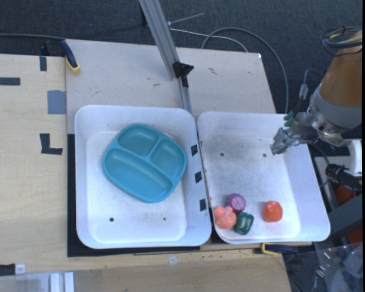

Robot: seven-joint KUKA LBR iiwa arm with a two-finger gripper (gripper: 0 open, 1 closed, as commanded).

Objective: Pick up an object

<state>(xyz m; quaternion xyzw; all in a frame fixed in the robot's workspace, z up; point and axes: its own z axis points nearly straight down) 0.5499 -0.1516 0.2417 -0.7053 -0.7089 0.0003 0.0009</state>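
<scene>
While the gripper (281,143) hung over the right bin (304,181) at its 2 o'clock edge, finger state indiscernible, four small objects (246,213) lay clustered at 6 o'clock; a blue divided plate (145,162) occupied the left bin (88,181).

Two white bins are seen side by side; the right bin (304,181) is smudged with grey scuffs, the left bin (91,163) is cleaner. A light blue divided plate (145,162) is set in the left one. In the right one, a purple piece (235,201), an orange-pink piece (224,216), a dark green piece (244,222) and a red-orange piece (272,211) are found. The tabletop (24,181) is pale wood, marked with dark grey tape patches. The tool (281,142) is grey metal, the arm (344,78) grey with an orange band.
</scene>
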